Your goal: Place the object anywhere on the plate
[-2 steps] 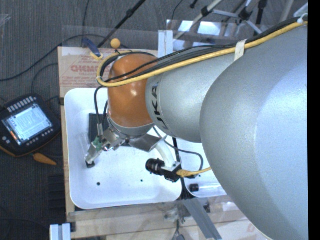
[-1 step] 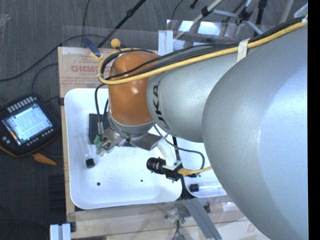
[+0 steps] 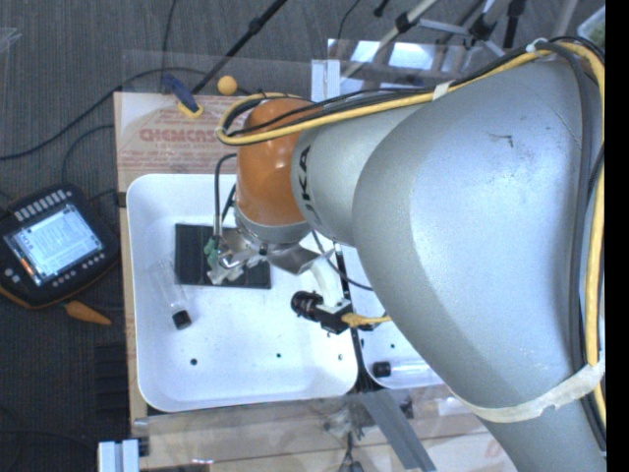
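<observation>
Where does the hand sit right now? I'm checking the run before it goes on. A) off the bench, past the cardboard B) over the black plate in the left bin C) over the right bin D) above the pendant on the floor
B: the hand hangs over the black plate in the left bin.

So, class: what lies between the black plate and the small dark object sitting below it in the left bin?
In the camera view, bare white bin floor separates the black plate from the small dark object.
</observation>
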Controlling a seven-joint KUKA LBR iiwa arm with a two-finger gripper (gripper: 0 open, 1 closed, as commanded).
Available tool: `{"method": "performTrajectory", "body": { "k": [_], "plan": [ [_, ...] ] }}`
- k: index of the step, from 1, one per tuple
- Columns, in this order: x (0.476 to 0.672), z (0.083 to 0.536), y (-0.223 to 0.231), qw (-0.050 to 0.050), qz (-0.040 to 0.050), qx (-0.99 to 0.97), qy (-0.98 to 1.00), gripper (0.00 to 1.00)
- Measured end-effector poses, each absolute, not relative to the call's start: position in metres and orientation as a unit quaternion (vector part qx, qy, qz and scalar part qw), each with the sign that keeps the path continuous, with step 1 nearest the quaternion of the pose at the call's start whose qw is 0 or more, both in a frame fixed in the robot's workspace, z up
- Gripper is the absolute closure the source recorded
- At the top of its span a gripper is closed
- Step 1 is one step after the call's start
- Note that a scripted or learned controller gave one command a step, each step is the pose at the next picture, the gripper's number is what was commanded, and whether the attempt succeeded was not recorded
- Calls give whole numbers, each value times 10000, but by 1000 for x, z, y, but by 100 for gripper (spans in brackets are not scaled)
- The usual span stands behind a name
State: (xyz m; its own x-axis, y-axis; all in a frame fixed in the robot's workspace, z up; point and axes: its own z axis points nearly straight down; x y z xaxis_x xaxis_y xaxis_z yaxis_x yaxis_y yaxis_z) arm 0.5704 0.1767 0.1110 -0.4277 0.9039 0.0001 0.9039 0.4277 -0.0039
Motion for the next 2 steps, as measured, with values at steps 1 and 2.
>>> {"method": "performTrajectory", "body": {
  "k": [1, 2],
  "plan": [
    [595, 149, 193, -2, 0, -2818, -9595, 100],
    [531, 116, 234, 19, 4, -2444, -9697, 100]
  ]
}}
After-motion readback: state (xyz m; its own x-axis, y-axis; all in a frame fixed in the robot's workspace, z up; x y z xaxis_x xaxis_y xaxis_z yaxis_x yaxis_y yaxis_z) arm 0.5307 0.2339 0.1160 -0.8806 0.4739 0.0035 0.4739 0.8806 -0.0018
